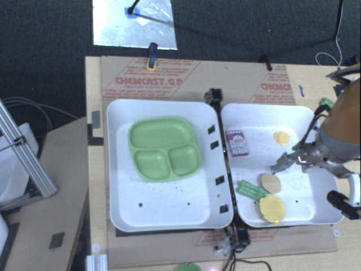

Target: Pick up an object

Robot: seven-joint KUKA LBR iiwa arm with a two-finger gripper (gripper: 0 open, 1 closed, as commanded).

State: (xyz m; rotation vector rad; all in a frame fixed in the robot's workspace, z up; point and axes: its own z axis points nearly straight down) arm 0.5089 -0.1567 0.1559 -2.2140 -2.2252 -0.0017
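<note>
Objects are lying scattered in the right bin [304, 114]: a tan disc [271, 183] touching a green stick [251, 190], a yellow round piece [272, 208], a small yellow lump [282, 138] and a red packet [237, 143]. In the camera view, the gripper [280, 166] is hovering just beside the tan disc, and I cannot tell whether it is clenched or released. That disc is probably light and stiff, best pinched across its edges.

Right bin: crowded low, open up top
Tan disc [271, 183], yellow round [272, 208] and green stick [251, 190] cluster at lower centre; red packet [237, 143] stands upper left; bare floor between them and along the upper right.
</note>
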